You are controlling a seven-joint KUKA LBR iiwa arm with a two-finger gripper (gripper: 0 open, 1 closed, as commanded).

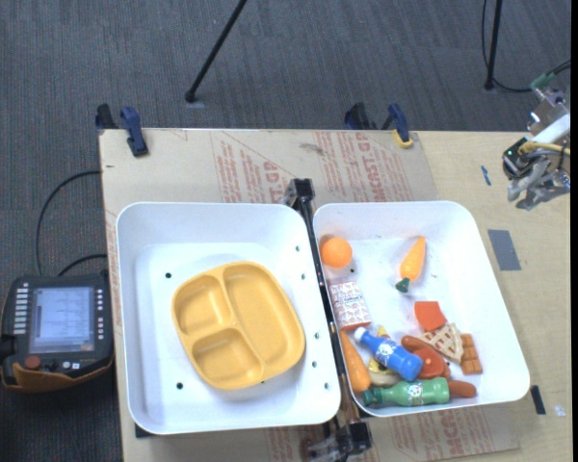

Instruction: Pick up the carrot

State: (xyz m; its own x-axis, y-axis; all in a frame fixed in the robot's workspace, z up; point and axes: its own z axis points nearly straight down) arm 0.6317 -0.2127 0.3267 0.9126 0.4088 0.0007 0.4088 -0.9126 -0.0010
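The carrot [413,259] is a small orange cone with a green stub at its lower end. It lies tilted in the upper middle of the right bin [470,221], apart from the other toys. My gripper [537,183] hangs over the bench at the far right edge, outside the bin, above and well to the right of the carrot. Nothing shows in it.
The right bin also holds an orange ball [336,251], a small carton [349,304], a blue bottle [388,350], a green bottle [410,392], a long orange piece [354,362], a waffle [446,340] and red pieces. A yellow divided plate [237,323] lies in the left bin [144,229].
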